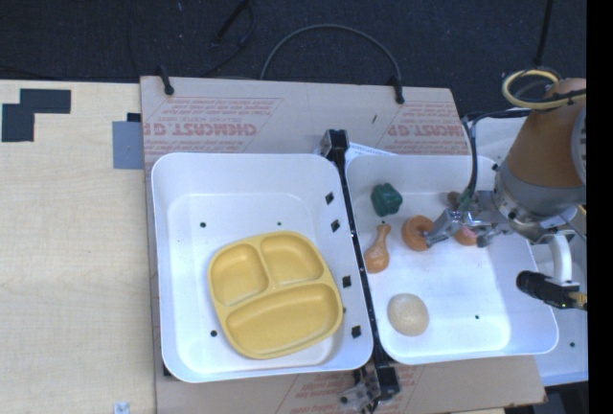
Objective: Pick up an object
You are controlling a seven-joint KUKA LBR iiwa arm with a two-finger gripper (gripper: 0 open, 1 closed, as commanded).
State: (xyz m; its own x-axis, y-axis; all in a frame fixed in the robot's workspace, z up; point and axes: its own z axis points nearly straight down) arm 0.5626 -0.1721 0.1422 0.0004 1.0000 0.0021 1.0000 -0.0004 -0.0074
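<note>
Jaws [450, 223] hang low in the right bin [498, 345], tips touching an orange round piece [416, 232]; I cannot tell how wide they stand. Just left lie a green lump [387, 198] and tan drumstick [377, 250]; nearer, a pale ball [408, 314]. Left bin [182, 182] holds a yellow divided tray [276, 294].
</note>
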